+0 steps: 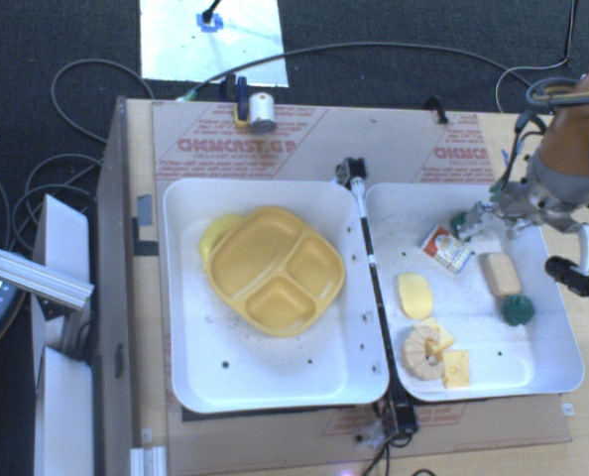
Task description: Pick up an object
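Note:
The right bin (562, 365) holds several small items. A red-and-white carton (446, 249) lies near its upper left, and a tan block (500, 274) sits to the right of it. There is also a dark green piece (518, 310), a pale yellow oval (414, 296), a round ridged beige piece (425, 353) and a yellow cheese wedge (456, 369). My gripper (481, 223) hangs low over the bin's upper part, just above and right of the carton. Whether it touches the carton is unclear.
The left bin (205, 375) carries a yellow divided plate (275, 271). A black divider rail (372, 266) runs between the bins. The grey arm with its orange band (572, 132) comes in over the right bin's upper right corner. Cables lie on the dark floor behind the bench.

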Available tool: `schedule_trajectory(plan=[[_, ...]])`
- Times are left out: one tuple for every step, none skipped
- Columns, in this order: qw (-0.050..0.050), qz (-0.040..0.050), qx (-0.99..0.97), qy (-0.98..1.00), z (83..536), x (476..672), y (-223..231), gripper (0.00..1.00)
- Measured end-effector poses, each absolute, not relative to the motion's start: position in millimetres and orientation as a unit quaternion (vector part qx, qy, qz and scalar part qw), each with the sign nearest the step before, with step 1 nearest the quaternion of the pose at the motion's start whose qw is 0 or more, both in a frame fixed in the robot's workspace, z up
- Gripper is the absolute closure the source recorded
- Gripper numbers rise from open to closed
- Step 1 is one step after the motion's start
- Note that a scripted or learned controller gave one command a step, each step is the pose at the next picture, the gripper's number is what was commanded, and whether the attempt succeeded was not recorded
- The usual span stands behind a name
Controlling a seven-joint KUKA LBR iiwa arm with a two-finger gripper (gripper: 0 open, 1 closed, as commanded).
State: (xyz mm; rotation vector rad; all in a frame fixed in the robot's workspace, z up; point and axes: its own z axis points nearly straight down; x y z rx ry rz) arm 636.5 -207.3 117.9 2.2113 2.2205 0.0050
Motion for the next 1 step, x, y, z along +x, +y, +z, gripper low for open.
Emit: schedule_trajectory(plan=[[0.001, 0.0015, 0.706, 0.709, 85.1, 669.6, -152.7, 0.00]])
